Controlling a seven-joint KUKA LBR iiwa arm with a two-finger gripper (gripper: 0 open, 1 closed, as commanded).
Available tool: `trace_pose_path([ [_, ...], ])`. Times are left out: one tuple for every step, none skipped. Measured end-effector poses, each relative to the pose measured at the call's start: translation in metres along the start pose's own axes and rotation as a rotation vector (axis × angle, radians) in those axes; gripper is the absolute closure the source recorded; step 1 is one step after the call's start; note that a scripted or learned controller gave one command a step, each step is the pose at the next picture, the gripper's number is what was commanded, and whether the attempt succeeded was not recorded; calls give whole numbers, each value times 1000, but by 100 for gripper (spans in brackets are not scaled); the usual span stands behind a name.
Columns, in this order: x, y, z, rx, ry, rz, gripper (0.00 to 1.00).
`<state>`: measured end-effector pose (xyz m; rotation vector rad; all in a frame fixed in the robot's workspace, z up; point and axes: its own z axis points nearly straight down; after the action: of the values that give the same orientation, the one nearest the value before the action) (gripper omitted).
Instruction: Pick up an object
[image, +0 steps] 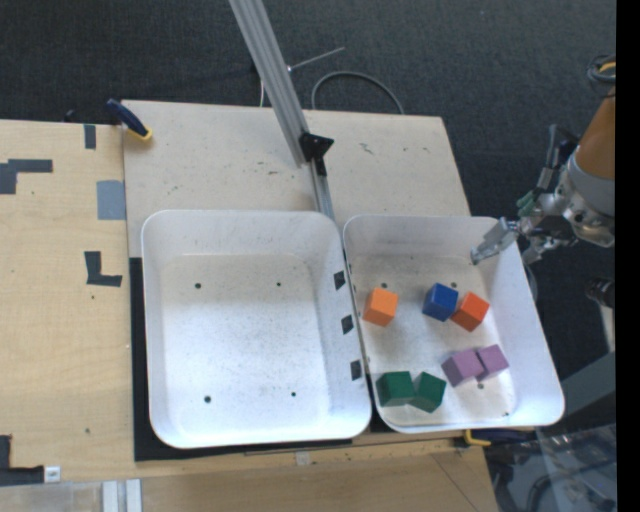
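The right bin (420, 240) holds several small cubes. An orange cube (380, 305) lies left of centre, with a blue cube (440, 301) touching a red-orange cube (471, 311) further right. Two purple cubes (462, 367) (491, 359) sit side by side lower down, and two green cubes (395, 387) (429, 391) lie near the front wall. My gripper (512, 243) hangs over the bin's far right rim, above and apart from all the cubes. It is open with nothing between its fingers (490, 244).
The left bin (160, 300) stands beside the right one, sharing a middle wall. A slanted metal rail (280, 80) runs from the top to the bins' junction. A cable loops on the board behind.
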<state>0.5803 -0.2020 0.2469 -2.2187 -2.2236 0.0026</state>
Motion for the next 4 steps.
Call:
trace_pose_path([
  [-4,31,6,-1,0,-1,0],
  [-4,30,-5,-1,-2,-2,100],
  [-4,30,-5,1,-2,-2,0],
  [79,-36,3,5,4,-4,0],
])
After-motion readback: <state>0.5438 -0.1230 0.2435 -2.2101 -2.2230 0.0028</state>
